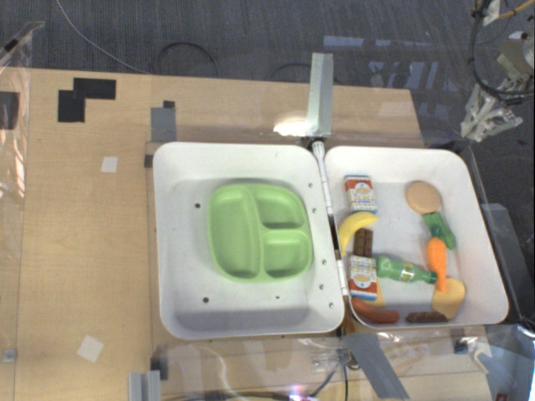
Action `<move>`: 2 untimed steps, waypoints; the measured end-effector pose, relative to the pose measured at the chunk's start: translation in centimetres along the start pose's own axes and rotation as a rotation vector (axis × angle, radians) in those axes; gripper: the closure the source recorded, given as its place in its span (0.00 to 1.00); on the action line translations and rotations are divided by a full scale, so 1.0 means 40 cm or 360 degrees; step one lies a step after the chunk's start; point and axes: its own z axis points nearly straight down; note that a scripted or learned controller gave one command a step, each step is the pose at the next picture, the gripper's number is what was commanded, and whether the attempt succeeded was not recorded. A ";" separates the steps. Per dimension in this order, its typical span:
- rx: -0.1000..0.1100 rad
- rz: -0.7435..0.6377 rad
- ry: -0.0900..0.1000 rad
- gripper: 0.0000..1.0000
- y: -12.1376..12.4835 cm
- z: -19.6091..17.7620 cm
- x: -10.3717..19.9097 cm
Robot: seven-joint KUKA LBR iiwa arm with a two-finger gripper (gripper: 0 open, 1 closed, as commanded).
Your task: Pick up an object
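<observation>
The right bin (468, 182) holds several toy foods. A red-and-white can (359, 195) lies by its left wall, with a banana (351, 227) and a brown chocolate bar (363, 241) below it, then a second can (363, 276). A green bottle (405, 270) lies across the middle. On the right are a tan round disc (424, 196), a green vegetable (440, 228), a carrot (437, 256) and a yellow-orange fruit (449, 295). A sausage (376, 313) and a dark brown piece (426, 316) lie along the front wall. My gripper (489, 117) hangs beyond the bin's far right corner, well clear of everything.
The left bin (180, 182) holds a green divided plate (257, 230). A metal post (320, 98) stands behind the seam between the two bins. Cables (501, 7) hang at the top right above the gripper. Wooden bench top (75, 249) stretches out to the left.
</observation>
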 end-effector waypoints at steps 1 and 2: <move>-0.0008 0.0195 -0.0003 1.00 0.201 0.034 -0.136; -0.0012 0.0331 -0.0006 1.00 0.453 -0.003 -0.300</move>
